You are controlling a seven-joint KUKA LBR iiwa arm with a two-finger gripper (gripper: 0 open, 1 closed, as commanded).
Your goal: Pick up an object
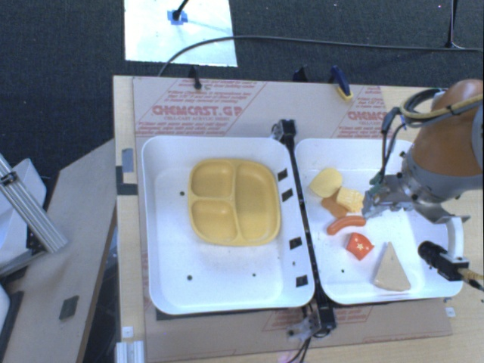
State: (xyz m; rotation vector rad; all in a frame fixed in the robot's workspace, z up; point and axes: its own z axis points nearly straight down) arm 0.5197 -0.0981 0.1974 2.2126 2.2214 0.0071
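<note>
**Robot arm reaches over toy food in right bin**

The grey-and-orange arm (446, 146) leans in from the right above the right bin (423, 290). In the left bin (162, 203) lies a yellow divided plate (231, 201). The gripper (372, 203) hangs low just beside a yellow corn piece (349, 198) and a red sausage (345, 224); whether it is open or gripping anything cannot be told. Nearby lie a tan wedge (391, 269), a pale yellow lump (327, 181) and a red pepper (360, 245).
</note>
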